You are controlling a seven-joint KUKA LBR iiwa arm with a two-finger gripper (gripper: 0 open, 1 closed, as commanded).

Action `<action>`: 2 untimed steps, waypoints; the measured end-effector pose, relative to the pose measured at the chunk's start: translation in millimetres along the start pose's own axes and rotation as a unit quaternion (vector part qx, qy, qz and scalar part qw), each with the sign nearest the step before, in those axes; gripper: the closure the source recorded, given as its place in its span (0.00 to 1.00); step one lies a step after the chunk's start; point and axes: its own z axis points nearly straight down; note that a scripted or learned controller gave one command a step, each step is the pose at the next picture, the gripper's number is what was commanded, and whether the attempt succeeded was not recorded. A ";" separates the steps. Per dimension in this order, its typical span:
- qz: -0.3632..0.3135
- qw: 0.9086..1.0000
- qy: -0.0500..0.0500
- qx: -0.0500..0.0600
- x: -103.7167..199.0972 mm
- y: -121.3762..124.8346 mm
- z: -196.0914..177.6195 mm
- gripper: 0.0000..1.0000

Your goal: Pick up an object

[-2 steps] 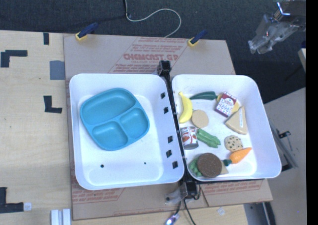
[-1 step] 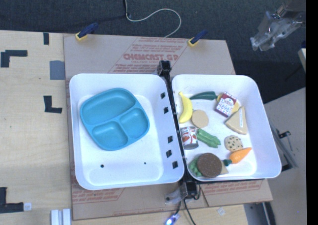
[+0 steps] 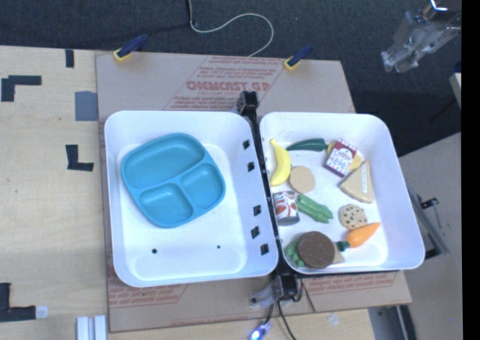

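- Burger (image 3: pixel 315 249) at right bin's (image 3: pixel 401 181) near edge, carrot (image 3: pixel 363 234) beside it.
- Blue tray (image 3: pixel 173 179) in left bin (image 3: pixel 120 203).
- Gripper (image 3: pixel 409 49) beyond right bin's far corner; opening: cannot tell.

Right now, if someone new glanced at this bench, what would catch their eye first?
Probably the blue divided plate, lying alone in the left bin. Next, the toy food crowding the right bin: a banana by the divider, a carrot and a burger near the front. The gripper hangs beyond the bins, upper right.

Wooden bench (image 3: pixel 45 181) bears cardboard sheet (image 3: pixel 217 83); two white bins (image 3: pixel 120 256) atop
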 end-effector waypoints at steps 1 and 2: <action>0.000 1.000 0.000 0.000 0.4 0.4 -10.0 1.00; 0.000 1.000 0.000 0.000 0.8 0.8 -20.1 1.00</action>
